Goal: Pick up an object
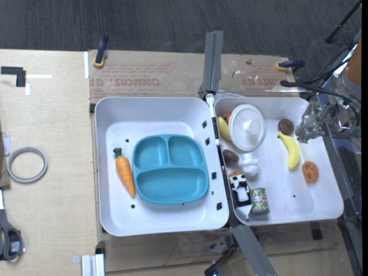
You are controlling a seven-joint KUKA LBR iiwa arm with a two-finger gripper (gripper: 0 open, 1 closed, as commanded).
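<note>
Camera view shows the tool [309, 125] poised at the right bin's [330, 203] edge near the banana [290, 149], grip state unreadable (nothing lifted yet).

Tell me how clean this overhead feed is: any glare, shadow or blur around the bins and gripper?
Camera view: lighting is even and soft, with faint shadows along the left bin walls; the white bowl looks washed out against the right bin; the gripper at the right is cluttered and slightly blurred, so its details are hard to read.
</note>
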